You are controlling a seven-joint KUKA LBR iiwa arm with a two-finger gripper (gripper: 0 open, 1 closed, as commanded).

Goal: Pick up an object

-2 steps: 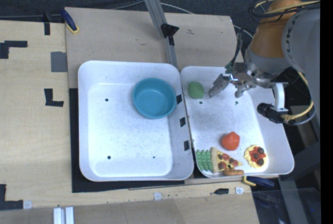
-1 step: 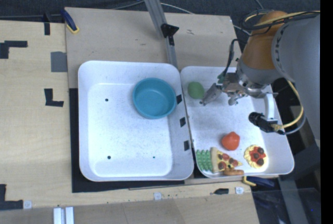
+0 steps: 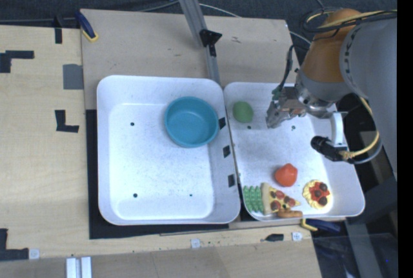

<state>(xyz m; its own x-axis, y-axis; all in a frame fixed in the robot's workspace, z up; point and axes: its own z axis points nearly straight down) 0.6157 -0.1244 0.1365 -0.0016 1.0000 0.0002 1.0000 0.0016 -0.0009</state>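
Note:
A small green ball (image 3: 242, 111) lies at the far left of the right bin (image 3: 293, 148). A red tomato-like thing (image 3: 286, 175) sits nearer the front, with a pizza-slice toy (image 3: 271, 200) and a round yellow tart toy (image 3: 317, 193) along the front wall. My gripper (image 3: 276, 118) hangs over the back of the right bin, just to the right of the green ball and apart from it. Nothing shows between its fingertips.
A blue bowl (image 3: 191, 121) stands in the back right part of the left bin (image 3: 129, 160). A grey metal pole (image 3: 193, 12) slants down to the gap between the bins at the back. The arm enters from the right over the right bin's rim.

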